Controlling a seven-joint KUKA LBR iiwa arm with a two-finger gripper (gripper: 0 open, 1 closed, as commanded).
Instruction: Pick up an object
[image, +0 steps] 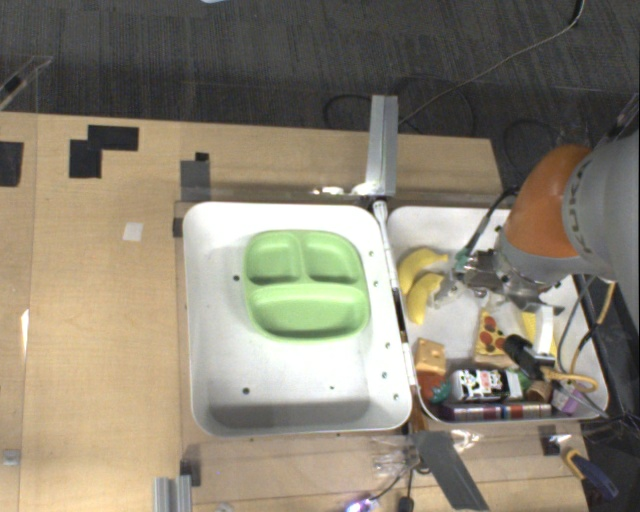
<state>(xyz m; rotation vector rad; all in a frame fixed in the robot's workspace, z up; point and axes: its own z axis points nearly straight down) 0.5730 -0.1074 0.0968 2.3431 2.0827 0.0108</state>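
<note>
The right bin (440, 222) holds a yellow banana (420, 277) by its left wall, a pizza-slice toy (491, 337), a small brown block (431, 355), a dark can with a label (485, 383) and a marker-like stick (495, 409) along the front wall. My gripper (468, 276) hangs low over the middle of this bin, just right of the banana. The grey arm with its orange band (545, 215) covers the bin's right part. I see nothing held between the fingers.
The left bin (215, 300) holds a green divided tray (303, 282) turned upside down. A metal post (382, 150) stands behind the gap between the bins. Cables (575, 380) run along the right bin's right side. Wooden bench lies to the left.
</note>
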